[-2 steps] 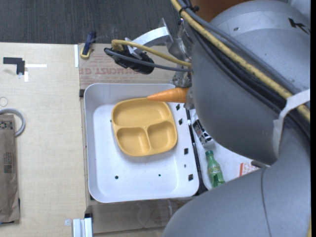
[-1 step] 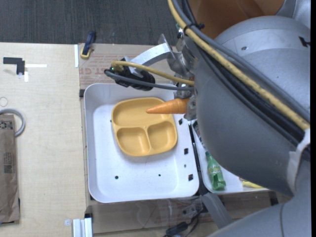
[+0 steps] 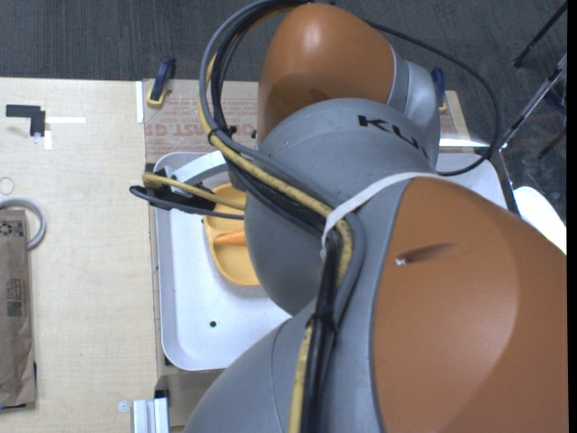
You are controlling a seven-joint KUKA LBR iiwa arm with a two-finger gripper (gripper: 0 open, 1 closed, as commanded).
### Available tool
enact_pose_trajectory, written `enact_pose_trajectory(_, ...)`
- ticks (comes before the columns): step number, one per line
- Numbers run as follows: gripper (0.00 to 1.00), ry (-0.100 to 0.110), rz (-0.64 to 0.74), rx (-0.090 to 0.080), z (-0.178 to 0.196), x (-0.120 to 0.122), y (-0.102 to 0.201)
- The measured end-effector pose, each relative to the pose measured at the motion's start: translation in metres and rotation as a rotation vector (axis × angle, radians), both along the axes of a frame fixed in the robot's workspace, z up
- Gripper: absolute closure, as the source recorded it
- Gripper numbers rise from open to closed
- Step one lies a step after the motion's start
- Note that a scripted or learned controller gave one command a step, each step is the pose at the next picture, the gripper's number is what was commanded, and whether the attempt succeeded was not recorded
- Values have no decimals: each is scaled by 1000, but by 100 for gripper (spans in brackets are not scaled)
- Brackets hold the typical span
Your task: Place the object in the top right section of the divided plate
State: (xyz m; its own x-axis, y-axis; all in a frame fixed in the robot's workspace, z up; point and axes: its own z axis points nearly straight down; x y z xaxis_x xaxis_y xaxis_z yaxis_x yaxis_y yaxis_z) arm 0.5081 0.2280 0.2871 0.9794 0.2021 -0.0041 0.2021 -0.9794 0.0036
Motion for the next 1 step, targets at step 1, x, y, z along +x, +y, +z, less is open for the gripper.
enact_pose_trajectory(1,100,1,137,1,-21,48,0)
